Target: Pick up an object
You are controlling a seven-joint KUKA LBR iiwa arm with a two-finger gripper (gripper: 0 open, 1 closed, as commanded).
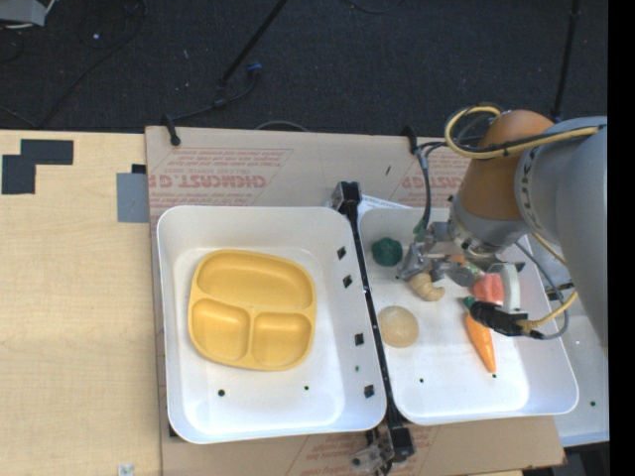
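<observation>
Currently the arm reaches in from 3 o'clock and sets its gripper low over the right bin, at that bin's 11 o'clock area. Whether the jaws are spread or pressed together cannot be told; nothing is visibly pinched between them.

Candidate objects, all in the right bin:
- One dark green ball, at 9 o'clock of the gripper, just beside it.
- One small tan piece, at 6 o'clock of the gripper, touching or nearly touching it.
- One pale round object, at 7 o'clock, near the divider.
- One orange carrot, at 5 o'clock, lying lengthwise.
- One red-and-white item, at 4 o'clock, partly hidden by the wrist cabling.

The left bin bears one yellow divided tray with three compartments. Two bins stand on the worktop.

Probable faults from this position:
- The jaws may close off-centre and roll the green ball or tan piece away; both look rounded.
- Crowding near the gripper may cause a neighbouring object to be nudged.
- Loose cabling may snag objects at 4 o'clock.
</observation>
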